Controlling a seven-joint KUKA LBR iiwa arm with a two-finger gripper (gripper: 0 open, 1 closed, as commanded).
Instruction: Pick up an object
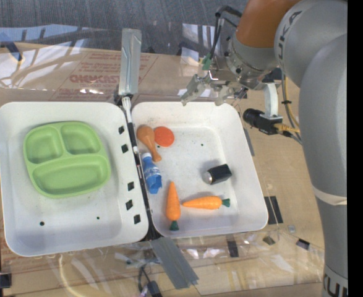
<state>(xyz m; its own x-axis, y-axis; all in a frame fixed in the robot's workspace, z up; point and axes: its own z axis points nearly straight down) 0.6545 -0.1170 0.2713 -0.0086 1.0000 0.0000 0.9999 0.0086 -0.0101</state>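
The end effector (207, 90) hovered with fingers spread wide and holding nothing above the right bin's (246, 142) far edge, poised over the carrots (201, 203).

Jaws (201, 95) spread empty above right bin (246, 142) holding two carrots (201, 203)

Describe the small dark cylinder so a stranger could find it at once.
Look in the right-hand white bin, on its right side, just above the carrot that lies crosswise. The black cylinder lies there on its side, apart from everything else. It is the only dark item among orange and blue ones.
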